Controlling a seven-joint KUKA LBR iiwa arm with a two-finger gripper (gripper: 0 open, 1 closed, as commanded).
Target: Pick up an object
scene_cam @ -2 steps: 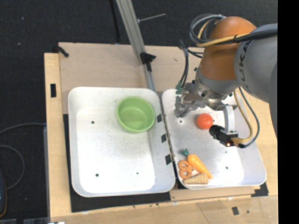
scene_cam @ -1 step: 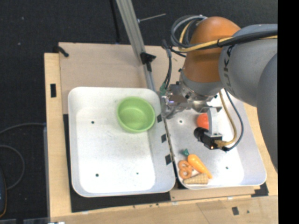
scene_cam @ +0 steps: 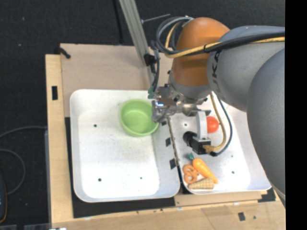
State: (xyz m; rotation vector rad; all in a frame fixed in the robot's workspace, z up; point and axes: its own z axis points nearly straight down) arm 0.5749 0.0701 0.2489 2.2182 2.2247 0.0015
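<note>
Seemingly at the green bowl's right rim, the claw's grip state is unclear.

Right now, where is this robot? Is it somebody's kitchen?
Probably not a kitchen; it looks like a robot test bench. A big grey arm with an orange band reaches over two shallow white bins holding toy-like things: a round green plastic bowl and a small orange carrot.

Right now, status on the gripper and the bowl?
Gripper down at green bowl's right rim, left bin; grasp unconfirmed. Carrot and pretzel in right bin. Nothing blocking.
</note>
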